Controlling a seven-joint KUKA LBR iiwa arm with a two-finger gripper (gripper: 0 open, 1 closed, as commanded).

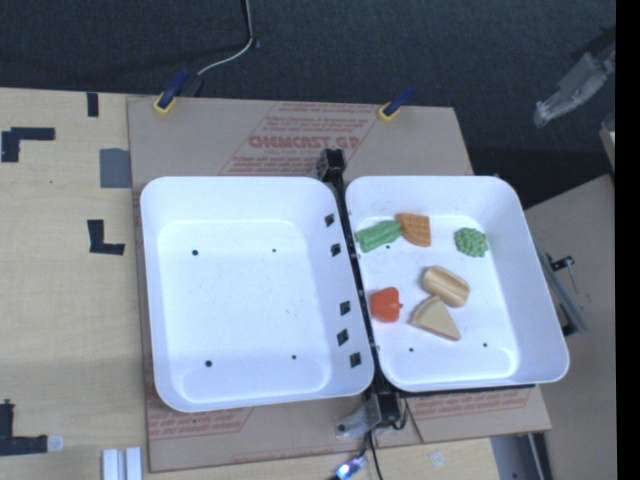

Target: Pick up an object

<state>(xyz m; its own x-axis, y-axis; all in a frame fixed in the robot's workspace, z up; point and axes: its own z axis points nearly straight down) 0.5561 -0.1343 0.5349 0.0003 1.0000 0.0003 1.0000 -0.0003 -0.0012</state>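
The right bin point(500, 363) holds several small toy foods. A green pod-like piece point(378, 235) lies by the bin's left wall, with an orange piece point(414, 229) touching its right end. A green bumpy ball point(471, 242) sits further right. Below them are a tan bread roll point(445, 284), a red-orange piece point(386, 304) and a tan wedge point(435, 319). My gripper point(568, 90) shows as a blurred grey shape at the upper right, off the bench and well away from the bins, with nothing seen in it.
The left bin point(160, 368) stands beside the right one, joined along a black hinge strip point(345, 298). Both rest on a brown cardboard sheet point(300, 138) clamped at its back edge. A cable point(240, 28) runs over the dark floor behind.
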